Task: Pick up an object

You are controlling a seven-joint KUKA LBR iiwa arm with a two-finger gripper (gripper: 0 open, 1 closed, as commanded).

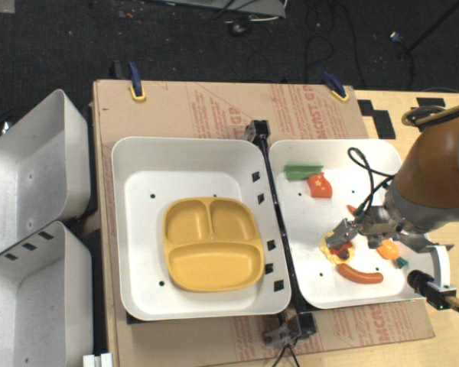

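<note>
Smooth divided yellow plate [213,243], glossy curved sausage [359,274]

Red print on the cardboard sheet [214,105] is unreadable.

The arm [436,174] is cut by the right edge, and its gripper [343,239] covers part of a yellow object [330,252] (its shape cannot be told)

I am reaching in from the right — my orange-banded wrist [436,167] is angling downward, my gripper [344,239] pointing left and low.
</note>
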